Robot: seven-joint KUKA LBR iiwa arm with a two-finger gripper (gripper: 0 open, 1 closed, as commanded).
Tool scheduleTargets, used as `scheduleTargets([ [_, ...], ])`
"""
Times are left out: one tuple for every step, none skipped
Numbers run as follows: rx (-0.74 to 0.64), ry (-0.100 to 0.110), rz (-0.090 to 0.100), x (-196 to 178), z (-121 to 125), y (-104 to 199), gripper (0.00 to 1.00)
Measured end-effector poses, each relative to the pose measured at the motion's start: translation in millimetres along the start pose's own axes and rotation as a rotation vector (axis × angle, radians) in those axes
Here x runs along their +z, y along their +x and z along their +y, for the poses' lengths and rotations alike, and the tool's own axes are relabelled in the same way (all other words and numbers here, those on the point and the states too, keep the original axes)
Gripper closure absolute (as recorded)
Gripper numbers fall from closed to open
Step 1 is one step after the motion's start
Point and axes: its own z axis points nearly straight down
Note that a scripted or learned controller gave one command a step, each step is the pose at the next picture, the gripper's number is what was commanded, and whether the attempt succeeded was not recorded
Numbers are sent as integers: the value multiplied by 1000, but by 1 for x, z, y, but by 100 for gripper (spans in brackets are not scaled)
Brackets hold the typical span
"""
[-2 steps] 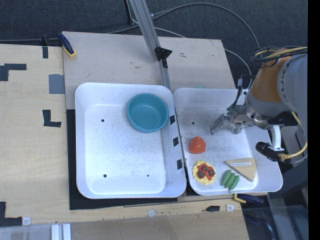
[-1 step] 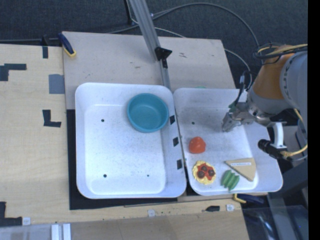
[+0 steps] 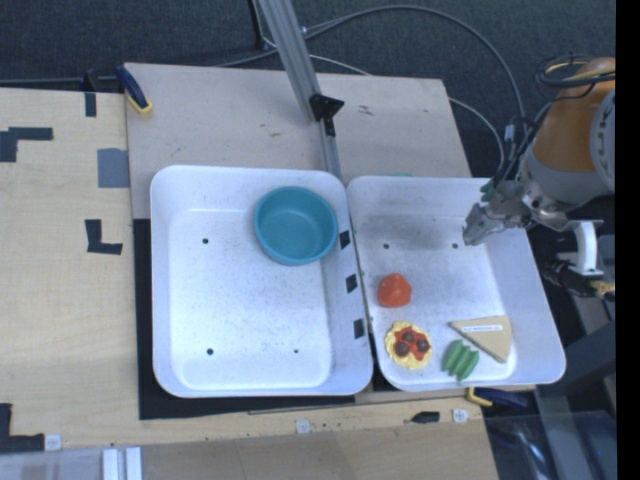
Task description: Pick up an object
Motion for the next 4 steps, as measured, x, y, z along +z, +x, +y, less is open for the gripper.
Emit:
scheduleTargets([
  [0, -1, 0, -62, -1, -4, 100],
  [0, 3, 1, -75, -1, -4, 100],
  [-3, 3, 2, -83, -3, 49, 100],
  [-5, 3, 3, -89, -6, 106, 100],
])
